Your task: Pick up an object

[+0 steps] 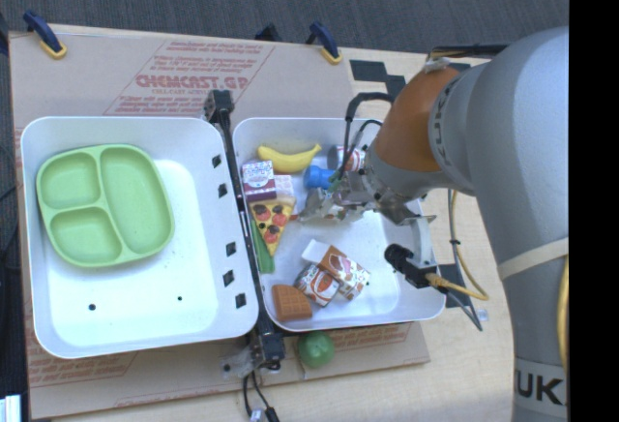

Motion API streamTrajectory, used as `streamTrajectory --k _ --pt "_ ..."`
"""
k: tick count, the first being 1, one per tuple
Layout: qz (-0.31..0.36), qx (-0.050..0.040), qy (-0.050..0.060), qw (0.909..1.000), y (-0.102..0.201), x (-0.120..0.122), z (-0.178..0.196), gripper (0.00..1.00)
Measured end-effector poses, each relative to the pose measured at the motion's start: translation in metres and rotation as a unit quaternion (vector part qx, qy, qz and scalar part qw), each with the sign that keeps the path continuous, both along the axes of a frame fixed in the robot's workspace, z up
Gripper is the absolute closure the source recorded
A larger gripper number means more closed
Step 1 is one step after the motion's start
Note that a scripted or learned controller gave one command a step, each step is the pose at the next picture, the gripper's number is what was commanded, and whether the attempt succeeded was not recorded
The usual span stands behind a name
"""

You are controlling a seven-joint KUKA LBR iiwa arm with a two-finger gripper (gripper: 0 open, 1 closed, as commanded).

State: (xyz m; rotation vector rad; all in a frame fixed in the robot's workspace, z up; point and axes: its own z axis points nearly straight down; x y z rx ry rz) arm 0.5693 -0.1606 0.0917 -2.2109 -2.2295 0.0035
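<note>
**Arm low over the right bin, among the toy food**

In the left bin [58, 314] lies a light green plate [104, 205] with three compartments, in the upper left part of the bin. The rest of this bin floor is bare white.

The right bin [411, 309] holds several things. Along its left wall lies a slice of toy pizza [271, 220], and just above it stands a small dark red carton [258, 176]. At the top of the bin lies a yellow banana [287, 157]. To the right of the banana there is a small blue object [318, 178]; its kind cannot be told. Near the front wall lies a brown piece like bread [290, 302], and just beside it an orange and white packet [333, 279], tilted, with a white card [315, 250] touching its upper edge.

In front of the right bin, on the cardboard, sits a green ball [315, 348].

The gripper [340, 202] is low in the middle of the right bin, close to the blue object. Whether its fingers are spread or pressed together cannot be told, because the wrist covers them. The grey arm [503, 120] with the orange band [411, 125] comes in from the right.
</note>
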Motion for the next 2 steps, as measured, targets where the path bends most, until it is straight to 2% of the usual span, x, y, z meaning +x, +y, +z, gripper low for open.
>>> streamTrajectory --k 1,2 --pt "0.001 0.0003 0.001 1.0 0.0 0.0 0.01 1.0" --pt "-0.001 0.0004 -0.001 1.0 0.043 -0.023 0.082 1.0"
